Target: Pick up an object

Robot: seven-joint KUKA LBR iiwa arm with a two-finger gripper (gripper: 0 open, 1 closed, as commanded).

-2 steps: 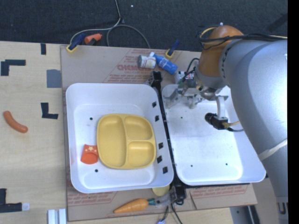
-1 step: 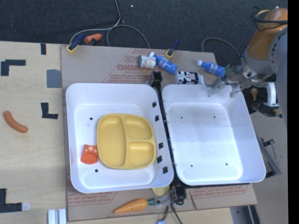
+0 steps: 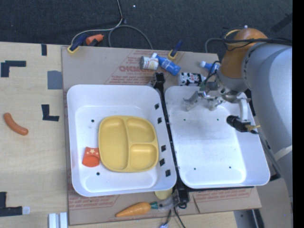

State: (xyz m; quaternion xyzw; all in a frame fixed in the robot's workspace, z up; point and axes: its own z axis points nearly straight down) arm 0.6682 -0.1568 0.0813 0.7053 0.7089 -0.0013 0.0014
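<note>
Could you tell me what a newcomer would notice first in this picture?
Probably the yellow divided plate in the left bin, with a small orange cup touching its left edge. Next, the big grey arm leaning in from the right, its gripper low over the right bin's far end.

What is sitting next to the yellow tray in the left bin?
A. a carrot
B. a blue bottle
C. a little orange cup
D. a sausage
C. The little orange cup lies inside the left bin, right against the left edge of the yellow tray.
</note>
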